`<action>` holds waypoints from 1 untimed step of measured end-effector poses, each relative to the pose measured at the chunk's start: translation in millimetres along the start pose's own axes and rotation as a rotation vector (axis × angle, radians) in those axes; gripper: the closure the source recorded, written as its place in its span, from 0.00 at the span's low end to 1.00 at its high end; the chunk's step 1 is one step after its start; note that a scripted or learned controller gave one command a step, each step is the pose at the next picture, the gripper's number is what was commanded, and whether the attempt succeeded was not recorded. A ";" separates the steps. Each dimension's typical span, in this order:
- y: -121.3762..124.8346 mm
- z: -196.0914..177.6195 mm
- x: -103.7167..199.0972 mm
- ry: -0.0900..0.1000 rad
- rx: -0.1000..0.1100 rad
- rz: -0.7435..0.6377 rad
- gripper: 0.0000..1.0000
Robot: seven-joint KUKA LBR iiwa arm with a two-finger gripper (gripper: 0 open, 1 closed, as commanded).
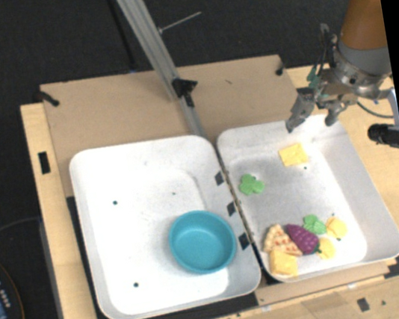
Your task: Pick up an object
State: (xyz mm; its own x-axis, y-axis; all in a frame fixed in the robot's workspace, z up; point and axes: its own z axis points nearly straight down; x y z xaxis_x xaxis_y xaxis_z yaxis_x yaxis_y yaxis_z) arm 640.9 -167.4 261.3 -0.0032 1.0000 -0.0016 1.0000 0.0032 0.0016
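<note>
— White plastic, both of them: two shallow bins sit side by side on the tan worktop (pixel 137 105). What lies in the left bin (pixel 111 177)?

— One round teal bowl (pixel 200 241), near that bin's front right corner, standing upright.

— And the right bin (pixel 356 189)?

— A flat yellow square block (pixel 293 154) lies toward the back, and a small green leafy toy (pixel 251 185) sits near the left wall, apart from the block. At the front, a cluster lies close together: a tan wedge with red dots (pixel 275 238), a purple grape-like toy (pixel 301 236) touching it, a yellow chunk (pixel 283 263) just in front, a small green piece (pixel 313 223), and two small yellow pieces (pixel 332 237) at the right.

— Where is the grey arm's two-finger gripper (pixel 315 114)?

— Over the back rim of the right bin, behind and to the right of the yellow square block and apart from it. Its fingers (pixel 295 118) are spread, with nothing between them. The orange band (pixel 361 18) shows above the wrist.
</note>
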 end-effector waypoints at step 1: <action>-0.1 0.0 -0.2 -0.001 0.000 0.000 0.00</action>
State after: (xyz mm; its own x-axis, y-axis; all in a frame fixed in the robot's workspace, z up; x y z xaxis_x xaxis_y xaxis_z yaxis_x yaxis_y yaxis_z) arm 640.8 -167.6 261.3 -0.0036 1.0000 -0.0022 1.0000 0.0036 0.0012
